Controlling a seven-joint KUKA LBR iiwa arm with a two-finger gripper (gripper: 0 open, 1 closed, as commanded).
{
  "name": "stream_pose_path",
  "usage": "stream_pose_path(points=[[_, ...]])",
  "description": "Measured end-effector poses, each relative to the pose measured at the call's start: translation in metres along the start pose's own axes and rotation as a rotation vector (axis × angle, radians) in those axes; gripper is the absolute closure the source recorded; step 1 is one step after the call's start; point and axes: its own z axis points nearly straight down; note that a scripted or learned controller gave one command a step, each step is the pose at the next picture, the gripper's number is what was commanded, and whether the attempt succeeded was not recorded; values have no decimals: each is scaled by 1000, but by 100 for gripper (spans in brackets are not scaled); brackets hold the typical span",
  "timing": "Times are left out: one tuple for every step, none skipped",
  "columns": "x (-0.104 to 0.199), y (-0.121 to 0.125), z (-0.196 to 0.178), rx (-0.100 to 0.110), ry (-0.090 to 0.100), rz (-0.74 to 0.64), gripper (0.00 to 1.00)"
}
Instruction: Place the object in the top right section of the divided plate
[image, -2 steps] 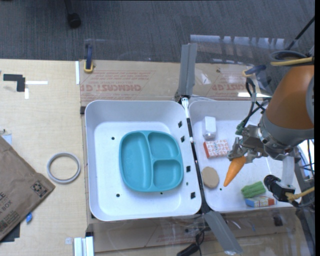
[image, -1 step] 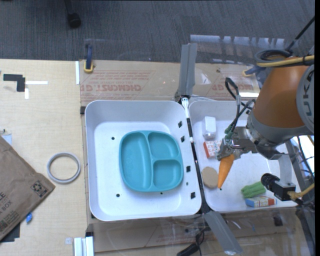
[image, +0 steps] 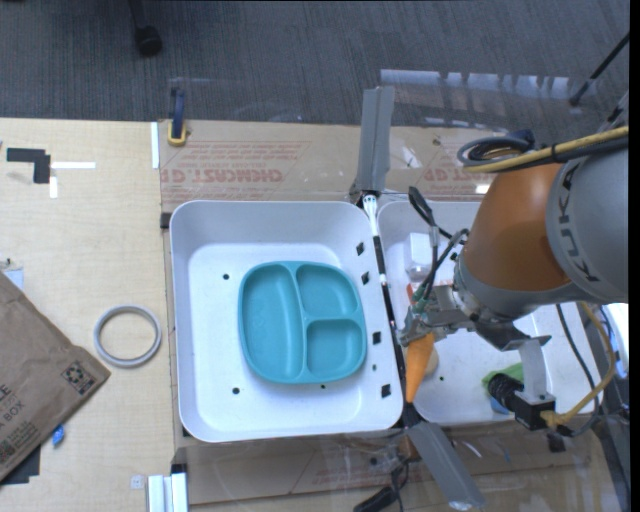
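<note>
The carrot (image: 418, 362), an orange tapered piece, sits in the right bin (image: 450, 400) against its left wall, just beside the divider between the two bins. Its upper end runs up under the gripper (image: 428, 318), which hangs right over it. Whether the jaws are spread, closed, or gripping the carrot cannot be told: the wrist and a tangle of wires cover them, and the contact point is hidden.

The plate (image: 301, 322), teal with three sections, lies in the middle of the left bin (image: 200, 330), well apart from the carrot. All its sections show bare teal.

The arm (image: 540, 240), with its orange band, covers much of the right bin. A green thing (image: 503, 384) peeks out at the bin's lower right, partly hidden by the arm's fittings; its shape is unclear. Some small white and red bits near the bin's upper left are too small to make out.

On the bench left of the bins lie a tape ring (image: 127, 334) and a cardboard box (image: 35, 375), cut off by the frame.
</note>
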Motion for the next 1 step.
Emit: stream_pose_path(points=[[74, 17, 0, -1, -1, 190, 100]])
